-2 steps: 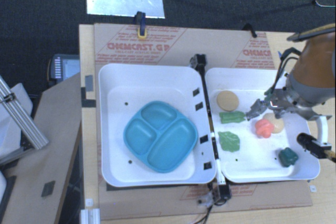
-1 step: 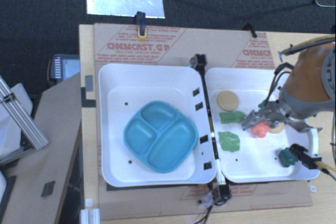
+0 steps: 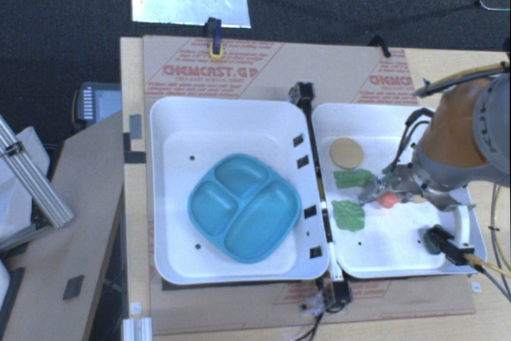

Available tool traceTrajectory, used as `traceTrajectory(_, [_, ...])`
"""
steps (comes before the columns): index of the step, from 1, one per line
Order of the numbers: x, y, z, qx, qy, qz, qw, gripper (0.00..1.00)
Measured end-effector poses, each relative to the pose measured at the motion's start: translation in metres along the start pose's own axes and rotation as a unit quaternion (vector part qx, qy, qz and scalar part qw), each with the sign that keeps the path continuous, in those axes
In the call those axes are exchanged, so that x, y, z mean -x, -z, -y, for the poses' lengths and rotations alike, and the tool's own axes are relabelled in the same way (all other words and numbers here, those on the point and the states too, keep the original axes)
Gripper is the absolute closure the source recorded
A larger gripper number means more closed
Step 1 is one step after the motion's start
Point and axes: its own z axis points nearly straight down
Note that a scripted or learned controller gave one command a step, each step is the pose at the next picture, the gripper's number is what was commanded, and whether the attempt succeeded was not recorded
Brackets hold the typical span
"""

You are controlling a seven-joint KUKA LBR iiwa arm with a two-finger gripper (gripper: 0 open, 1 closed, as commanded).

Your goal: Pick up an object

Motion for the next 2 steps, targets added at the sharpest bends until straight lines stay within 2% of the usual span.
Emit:
traceTrajectory(1, [0.0,0.013,-0.002,0.003,0.0,0.001,1.0,1.0])
traceTrajectory(2, [0.001,0.077,-0.001,0.004,0.001,0.001,1.0,1.0])
